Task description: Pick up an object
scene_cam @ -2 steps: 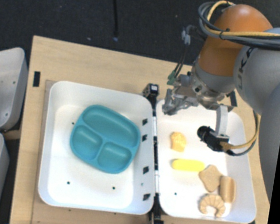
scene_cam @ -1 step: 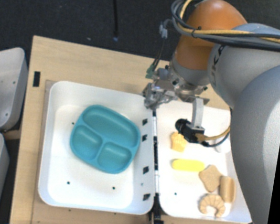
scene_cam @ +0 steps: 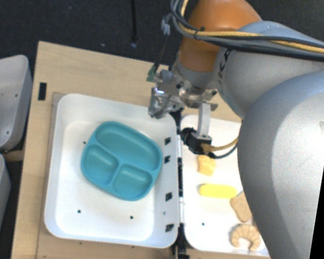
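Since the camera sits at the bench's front edge, I'll go from there back: nearest me in the right bin (scene_cam: 205, 240) there's a croissant (scene_cam: 245, 236) and a tan cookie-looking piece (scene_cam: 240, 205) half tucked under the arm (scene_cam: 287, 116), then a yellow banana-ish block (scene_cam: 217, 192) and a small yellow chunk (scene_cam: 206, 165) behind it. The left bin (scene_cam: 56, 212) has just the teal divided plate (scene_cam: 122, 160), lying flat and a bit skewed. Furthest back, the gripper (scene_cam: 164, 109) hangs over the far rim near the divider between the bins, with nothing in it that I can see, and honestly I can't tell if the fingers are apart or together, it's a dark metal blur from here. My worry: it's closest to the plate, and a shallow flat plate is a lousy pinch target, so I'd guess it skids or tips off one finger. It could also clip the divider on the way down. The arm's bulk covers much of the right bin, so there may be more stuff under there.
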You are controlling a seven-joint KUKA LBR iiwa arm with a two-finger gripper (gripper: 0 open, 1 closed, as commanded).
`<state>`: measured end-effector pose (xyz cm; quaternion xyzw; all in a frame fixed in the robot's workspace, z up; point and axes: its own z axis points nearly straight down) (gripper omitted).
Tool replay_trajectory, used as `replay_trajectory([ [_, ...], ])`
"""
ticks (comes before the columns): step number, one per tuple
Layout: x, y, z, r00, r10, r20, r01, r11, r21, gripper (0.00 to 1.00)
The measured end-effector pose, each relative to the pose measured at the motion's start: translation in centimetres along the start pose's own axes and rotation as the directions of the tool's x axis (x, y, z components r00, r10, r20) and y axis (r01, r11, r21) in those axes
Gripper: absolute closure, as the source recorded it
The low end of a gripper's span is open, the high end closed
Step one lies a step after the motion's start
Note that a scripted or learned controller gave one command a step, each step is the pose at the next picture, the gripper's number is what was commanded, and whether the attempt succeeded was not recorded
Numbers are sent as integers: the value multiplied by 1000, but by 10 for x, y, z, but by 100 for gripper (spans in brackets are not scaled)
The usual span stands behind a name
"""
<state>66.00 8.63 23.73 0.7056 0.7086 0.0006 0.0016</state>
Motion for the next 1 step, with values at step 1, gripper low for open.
replay_trajectory([
  [1,-2,-1,0,1000,1,1,-1,1000,2,0],
])
